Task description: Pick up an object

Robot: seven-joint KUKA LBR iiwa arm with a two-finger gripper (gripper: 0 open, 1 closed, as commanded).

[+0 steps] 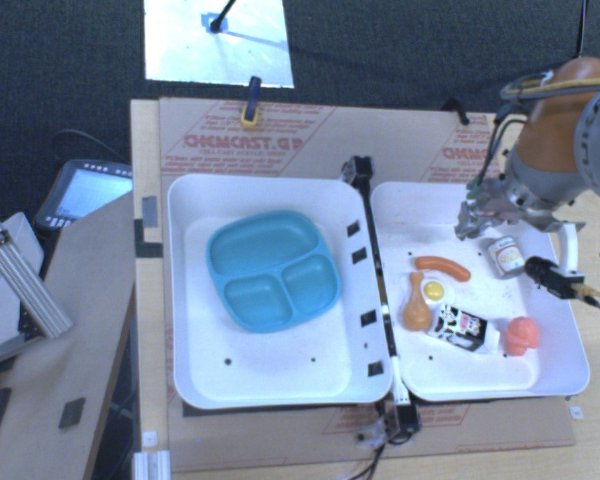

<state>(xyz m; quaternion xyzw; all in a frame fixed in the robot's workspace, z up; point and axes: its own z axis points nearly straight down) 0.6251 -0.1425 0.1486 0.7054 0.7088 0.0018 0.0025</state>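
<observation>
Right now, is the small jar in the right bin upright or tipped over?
Tipped. The jar lies on its side on the right bin's floor, its label facing up, just below the tool.

Right bin (420, 200) holds a sausage (443, 267), small jar (504, 256), egg-topped toy (421, 302), black-white packet (462, 327), pink toy (521, 335)

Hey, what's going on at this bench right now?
A grey robot arm reaches in over the right bin, its gripper hanging near the bin's back part. Nothing shows between its fingers. In that bin lie a sausage, a small jar, a toy fried egg, a black-and-white carton and a pink toy. The left bin has a blue divided plate.
</observation>
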